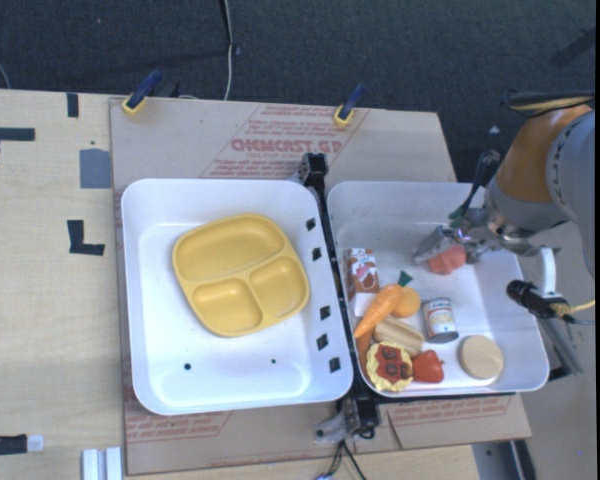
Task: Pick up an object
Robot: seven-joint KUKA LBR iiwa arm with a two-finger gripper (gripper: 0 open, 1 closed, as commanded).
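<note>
The counter (40, 298) is pale wood, and a brown cardboard sheet (280, 143) lies on it, pinned at its far edge by two blue-and-yellow clamps (140, 96). On the cardboard two white bins sit side by side, touching along the middle. The left bin (150, 368) carries a yellow divided plate (240, 273), tilted a little, with three compartments.

The arm (550, 168) comes in from three o'clock, grey with its orange band, and reaches down over the right bin (510, 358). Its gripper (447, 252) hangs at about one o'clock in that bin, and the jaws are clamped on a reddish pink object (446, 260) that shows between them, close above the bin's floor; I cannot tell whether it is lifted clear.

The other things crowd the right bin from its middle toward six o'clock. An orange carrot (376, 310) lies slanted, with a small orange ball (408, 303) touching its upper end. A brown packet (362, 269) stands at eleven o'clock of the carrot, near the bin's left wall. A small tin can (440, 319) sits just beside the ball at four o'clock. A round tan disc (480, 357) rests toward the bin's near right corner. At six o'clock lie a slice of pizza (390, 365), a pale bread roll (400, 335) above it, and a red pepper (429, 367) touching the slice.
</note>
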